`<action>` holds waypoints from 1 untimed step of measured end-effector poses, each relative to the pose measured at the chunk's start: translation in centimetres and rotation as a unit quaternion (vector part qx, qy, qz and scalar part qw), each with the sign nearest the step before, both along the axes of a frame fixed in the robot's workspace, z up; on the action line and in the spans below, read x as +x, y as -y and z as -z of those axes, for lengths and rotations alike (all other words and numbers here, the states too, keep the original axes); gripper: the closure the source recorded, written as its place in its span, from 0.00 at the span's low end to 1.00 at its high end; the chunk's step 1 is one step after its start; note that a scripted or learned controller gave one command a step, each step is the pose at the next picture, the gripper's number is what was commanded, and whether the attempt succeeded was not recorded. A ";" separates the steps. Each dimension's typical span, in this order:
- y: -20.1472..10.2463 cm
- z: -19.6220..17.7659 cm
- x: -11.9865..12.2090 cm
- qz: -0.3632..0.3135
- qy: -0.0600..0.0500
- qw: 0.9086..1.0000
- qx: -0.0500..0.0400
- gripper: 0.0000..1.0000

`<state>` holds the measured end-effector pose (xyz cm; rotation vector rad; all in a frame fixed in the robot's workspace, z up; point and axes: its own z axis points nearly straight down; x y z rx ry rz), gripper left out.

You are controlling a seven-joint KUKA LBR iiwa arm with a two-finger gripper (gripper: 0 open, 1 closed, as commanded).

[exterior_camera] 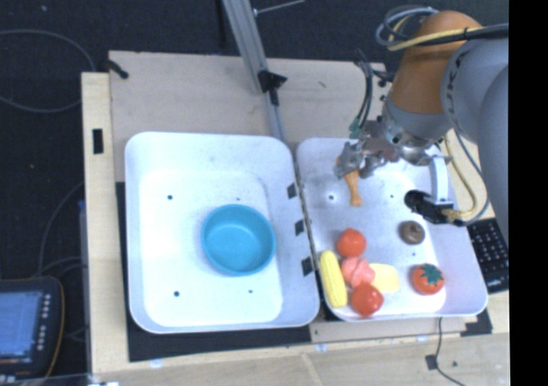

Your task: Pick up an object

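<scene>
My gripper (352, 167) hangs over the far left part of the right bin (454, 290). A thin orange carrot-like piece (353, 188) points down from between its fingers, so the gripper is shut on its top end. Lower in the same bin lie a red tomato (350, 243), a yellow corn cob (332, 278), a pink piece (357, 270), a pale yellow piece (386, 277), a second red ball (366, 299), a red fruit with a green top (427, 278) and a brown round thing (413, 232).
The left bin (154, 170) holds a blue bowl (238, 239) near its middle. A grey metal rail (244, 29) slants down from the top to the gap between the bins. The grey arm with its orange band (428, 59) fills the upper right.
</scene>
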<state>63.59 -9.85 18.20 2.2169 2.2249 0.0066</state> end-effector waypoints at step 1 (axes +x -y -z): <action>0.1 -3.9 0.1 0.000 0.000 1.000 0.000 1.00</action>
